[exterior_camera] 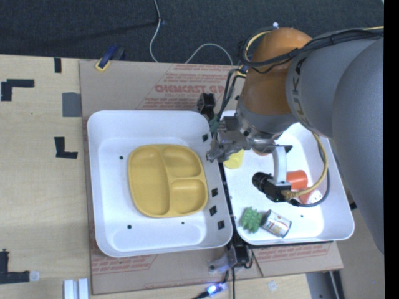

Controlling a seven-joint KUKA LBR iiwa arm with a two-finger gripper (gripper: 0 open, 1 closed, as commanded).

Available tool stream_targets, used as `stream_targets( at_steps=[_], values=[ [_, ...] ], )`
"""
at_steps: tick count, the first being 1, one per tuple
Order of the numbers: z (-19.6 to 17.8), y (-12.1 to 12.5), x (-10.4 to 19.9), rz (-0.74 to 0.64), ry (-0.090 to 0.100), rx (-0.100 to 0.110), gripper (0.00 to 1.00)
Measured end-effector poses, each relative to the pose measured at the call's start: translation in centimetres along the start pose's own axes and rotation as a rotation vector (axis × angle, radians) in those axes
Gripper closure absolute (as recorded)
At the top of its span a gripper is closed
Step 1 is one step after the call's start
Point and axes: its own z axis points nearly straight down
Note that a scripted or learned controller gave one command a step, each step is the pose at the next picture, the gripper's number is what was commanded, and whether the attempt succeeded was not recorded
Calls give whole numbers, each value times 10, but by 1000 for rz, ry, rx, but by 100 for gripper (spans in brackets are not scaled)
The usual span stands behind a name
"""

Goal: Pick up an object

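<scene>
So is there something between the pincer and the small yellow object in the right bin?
Nothing visible stands between them. The pincer hangs at the right bin's left wall, directly beside the small yellow object, which the arm partly covers.

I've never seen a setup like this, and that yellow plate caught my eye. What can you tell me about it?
The yellow plate is a rounded-square tray, seemingly matte plastic, moulded into three compartments: one long section on its left and two smaller ones on its right. It lies flat and right side up near the middle of the left bin, turned slightly askew to the bin's walls. Its compartments hold nothing. Only the bin floor touches it; the gripper is off to its right, near the divide between the bins.
</scene>
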Motion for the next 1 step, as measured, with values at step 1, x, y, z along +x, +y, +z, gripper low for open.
stream_targets(
  at_steps=[1],
  values=[
    [-5,17,56,-1,0,0,100]
  ],
)
